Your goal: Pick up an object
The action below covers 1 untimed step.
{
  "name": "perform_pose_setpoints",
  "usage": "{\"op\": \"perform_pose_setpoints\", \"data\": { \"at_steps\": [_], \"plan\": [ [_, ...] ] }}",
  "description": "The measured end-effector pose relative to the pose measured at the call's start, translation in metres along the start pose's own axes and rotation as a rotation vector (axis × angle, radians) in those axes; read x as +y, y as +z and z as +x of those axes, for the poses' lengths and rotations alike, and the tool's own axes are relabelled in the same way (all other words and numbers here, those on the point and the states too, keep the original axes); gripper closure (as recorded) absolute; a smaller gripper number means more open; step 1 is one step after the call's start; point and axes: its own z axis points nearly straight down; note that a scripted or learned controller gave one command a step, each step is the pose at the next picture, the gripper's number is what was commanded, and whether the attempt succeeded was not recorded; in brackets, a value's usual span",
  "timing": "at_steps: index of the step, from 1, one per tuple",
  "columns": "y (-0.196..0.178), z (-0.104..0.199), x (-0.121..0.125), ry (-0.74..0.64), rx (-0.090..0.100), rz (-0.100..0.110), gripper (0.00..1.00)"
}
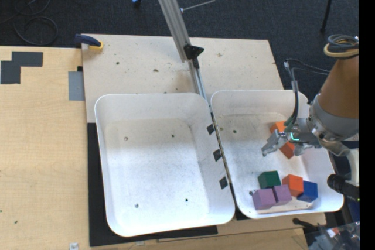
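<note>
Right bin (246, 103): six blocks, counting an orange block (286, 148) gripped by the gripper (283, 142), partly hidden

Blocks (283, 189) in right bin (246, 103) — near corner

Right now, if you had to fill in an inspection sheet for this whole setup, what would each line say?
Surface: a pale speckled bench bearing two shallow white bins, the left bin and the right bin, side by side.
Job's things: in the right bin, a green block, a purple block, an orange block and a blue block clustered at the near corner; another orange block at the end effector.
Clutter: a blue and yellow clamp on the bench's far left corner.
End effector: low over the right bin; grip unclear.
Cables: black loops on the dark carpet.
Surroundings: a slanted metal pole.
</note>
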Motion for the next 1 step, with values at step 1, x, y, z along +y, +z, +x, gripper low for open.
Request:
{"op": "perform_pose_setpoints", "data": {
  "at_steps": [1],
  "plan": [
    [-0.0018, -0.0015, 0.0006, 0.005, -0.001, -0.005, 0.0]
  ]
}}
